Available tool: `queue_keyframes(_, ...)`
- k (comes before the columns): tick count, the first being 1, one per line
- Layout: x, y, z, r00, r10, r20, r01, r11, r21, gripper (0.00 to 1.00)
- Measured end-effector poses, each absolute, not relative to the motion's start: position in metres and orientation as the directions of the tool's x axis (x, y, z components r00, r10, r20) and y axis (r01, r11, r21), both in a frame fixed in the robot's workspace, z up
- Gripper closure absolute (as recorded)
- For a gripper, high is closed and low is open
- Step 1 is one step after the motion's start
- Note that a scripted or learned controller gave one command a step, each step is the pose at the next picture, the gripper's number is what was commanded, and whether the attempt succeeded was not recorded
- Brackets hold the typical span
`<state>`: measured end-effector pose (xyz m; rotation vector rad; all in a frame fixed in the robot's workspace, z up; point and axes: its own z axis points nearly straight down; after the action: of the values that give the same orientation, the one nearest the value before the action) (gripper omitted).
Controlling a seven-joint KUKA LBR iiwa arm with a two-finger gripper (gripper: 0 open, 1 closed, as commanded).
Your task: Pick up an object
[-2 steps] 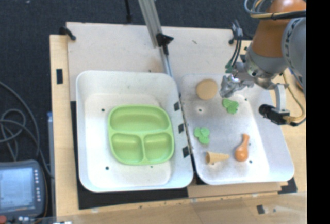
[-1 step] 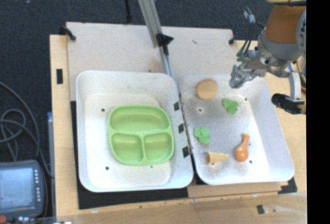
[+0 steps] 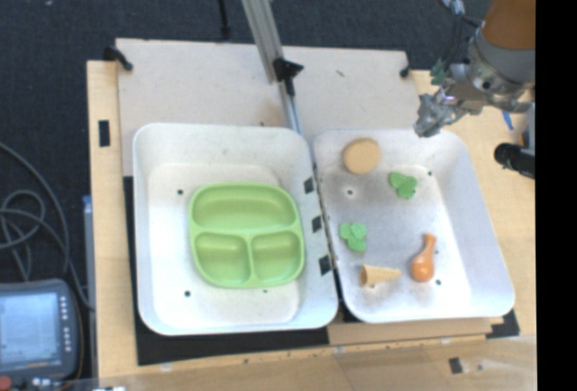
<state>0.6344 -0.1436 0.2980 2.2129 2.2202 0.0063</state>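
Toys: tan disc [image 3: 361, 156], orange piece [image 3: 423, 261] in right bin [image 3: 478, 227]; jaws state perhaps unreadable.

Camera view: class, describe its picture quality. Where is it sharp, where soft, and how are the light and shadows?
Camera view: light is even and diffuse, with faint shadows only; the green tray and the round tan piece read fairly clearly; the white bins look bright, slightly washed out; the gripper at the right bin's far corner is soft and lacks detail; overall resolution is low.

Glossy green plastic tray [image 3: 245, 234] (smooth), matt white bins [image 3: 162, 155]
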Motion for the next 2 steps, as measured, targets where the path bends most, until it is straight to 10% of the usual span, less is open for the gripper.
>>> queue_keyframes(2, 0.598, -0.042, 0.276, -0.006, 1.000, 0.000, 1.000, 0.006, 0.001, 1.00)
